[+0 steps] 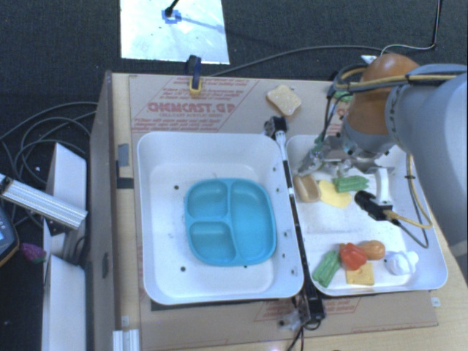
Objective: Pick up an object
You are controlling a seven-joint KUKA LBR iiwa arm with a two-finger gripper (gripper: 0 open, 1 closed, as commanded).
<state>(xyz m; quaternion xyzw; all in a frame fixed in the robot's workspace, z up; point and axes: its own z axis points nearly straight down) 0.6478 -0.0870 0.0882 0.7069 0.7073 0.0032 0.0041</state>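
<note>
My gripper point(342, 168) hangs low over the back left part of the right bin point(431, 269), below the arm's orange band. Right under it lie a green piece point(352, 183), a flat yellow piece point(335, 195) and a tan bread-like piece point(307, 189). Whether the gripper touches any of them I cannot make out. Near the bin's front lie a red pepper point(352, 255), an orange piece point(373, 249), a green vegetable point(327, 268), a yellow wedge point(360, 275) and a white object point(399, 262).
The left bin point(157, 196) holds a blue divided plate point(230, 220). A tan cracker-like piece point(284, 99) lies on the cardboard behind the bins. A ridge point(290, 196) separates the two bins. Cables run along the arm at the right.
</note>
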